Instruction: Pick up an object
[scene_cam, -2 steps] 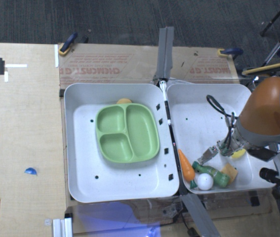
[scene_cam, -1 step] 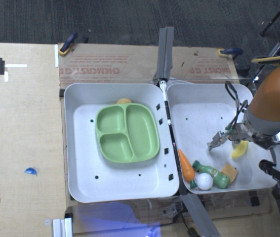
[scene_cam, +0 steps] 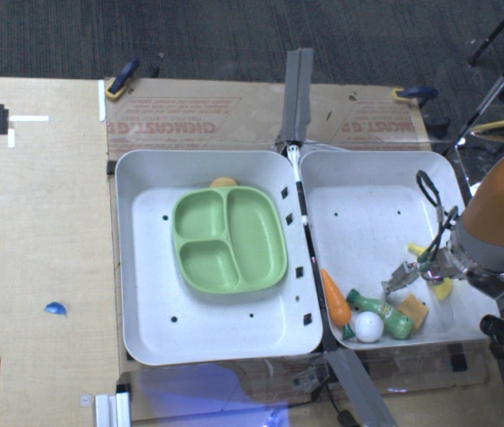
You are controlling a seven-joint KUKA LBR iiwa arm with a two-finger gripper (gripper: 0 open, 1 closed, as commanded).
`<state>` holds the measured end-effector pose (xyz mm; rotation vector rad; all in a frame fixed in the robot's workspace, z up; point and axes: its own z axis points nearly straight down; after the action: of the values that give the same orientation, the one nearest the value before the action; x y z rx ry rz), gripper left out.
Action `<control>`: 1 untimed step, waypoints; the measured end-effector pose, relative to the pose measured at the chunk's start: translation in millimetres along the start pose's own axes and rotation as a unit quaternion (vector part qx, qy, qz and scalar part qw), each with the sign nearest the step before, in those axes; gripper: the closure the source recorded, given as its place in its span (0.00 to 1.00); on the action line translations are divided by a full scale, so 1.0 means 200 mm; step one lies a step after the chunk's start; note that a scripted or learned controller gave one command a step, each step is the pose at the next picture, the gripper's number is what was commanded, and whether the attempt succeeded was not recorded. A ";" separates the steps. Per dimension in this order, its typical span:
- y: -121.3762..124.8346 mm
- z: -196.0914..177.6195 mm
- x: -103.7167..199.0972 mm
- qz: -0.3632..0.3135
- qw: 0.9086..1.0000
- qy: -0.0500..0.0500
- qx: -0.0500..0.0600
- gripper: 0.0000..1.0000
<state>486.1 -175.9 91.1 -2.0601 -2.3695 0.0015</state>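
The gripper point(scene_cam: 400, 278) is seen low in the right bin point(scene_cam: 367, 194), at the lower right of the frame, with its thin fingers spread apart and nothing between them. The things to be picked are crowded at that bin's lower edge: a carrot point(scene_cam: 334, 296) along the left wall, a white ball point(scene_cam: 369, 326) touching a green vegetable point(scene_cam: 392, 317), a tan block point(scene_cam: 414, 311) just beside it, and a yellow piece point(scene_cam: 438, 285) partly hidden behind the wrist. For a sound grasp, one thing should probably be singled out, the fingers set either side of it and lowered fully before closing; the ball is likely to roll away. The left bin point(scene_cam: 145, 238) holds a green divided plate point(scene_cam: 230, 238), with something orange-yellow at its upper rim. Both bins rest on a cardboard sheet point(scene_cam: 198, 114) over a pale wooden bench point(scene_cam: 38, 238), with dark carpet point(scene_cam: 189, 16) across the top of the frame.
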 end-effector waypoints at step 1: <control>0.00 0.00 0.35 -0.059 0.998 0.000 0.000 0.00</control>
<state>477.3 -107.4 91.0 -1.9157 -2.4875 0.0013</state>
